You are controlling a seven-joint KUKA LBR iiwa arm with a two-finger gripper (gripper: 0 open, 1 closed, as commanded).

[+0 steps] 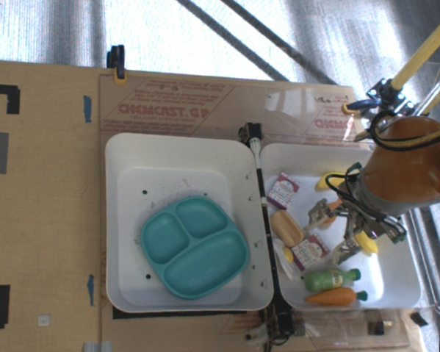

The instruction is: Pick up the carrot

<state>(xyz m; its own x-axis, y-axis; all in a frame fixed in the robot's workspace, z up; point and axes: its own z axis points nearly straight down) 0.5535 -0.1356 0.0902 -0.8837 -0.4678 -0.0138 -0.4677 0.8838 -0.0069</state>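
The grey arm [397, 162] with its orange band reaches in from the right, wrist bent downward, its pincer [333, 230] spread open with both fingers pointing left.

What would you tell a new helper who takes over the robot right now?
Tool: hangs low in the right bin, over the snack packets, fingers apart and holding nothing.
Carrot: lies at the near edge of that bin, just below the green bottle.
Teal plate: sits in the left bin.
Done: nothing picked up so far.
Left: move the tool to the carrot, grab it, lift it.
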